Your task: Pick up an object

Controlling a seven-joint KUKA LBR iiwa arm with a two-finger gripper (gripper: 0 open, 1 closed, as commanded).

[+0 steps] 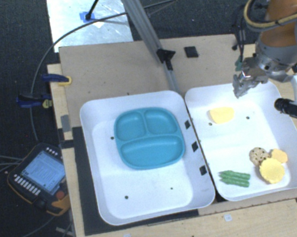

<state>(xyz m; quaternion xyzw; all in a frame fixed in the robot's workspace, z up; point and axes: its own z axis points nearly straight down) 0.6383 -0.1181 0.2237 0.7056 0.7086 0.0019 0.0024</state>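
From my screen I see the grey arm with its orange band [285,0] reaching in from the right, its pincer [241,90] hanging over the upper edge of the right shallow white bin [294,138]. The tip is small and dark against the bin wall, and I cannot tell how it is set; I see nothing caught in it.

In that right bin, a pale yellow flat piece with a rounded edge [222,114] lies near the upper left part, below and to the left of the pincer and apart from it. Down in the lower right corner I make out a cluster: a brown speckled round cookie [258,155], a small orange-yellow piece [279,155] just beside it, and a larger yellow round disc [272,170] touching or overlapping both from below. To the left of that group lies a bunch of green bean-like sticks [235,178], near the bin's lower left.

The left shallow white bin [109,192] carries a light blue plastic plate with three compartments [149,137], sitting in its upper middle.

Both bins rest side by side on the tan board of the table [109,71]. Off the table at the left I see a handheld control pendant with a lit screen [39,177] lying on the dark floor
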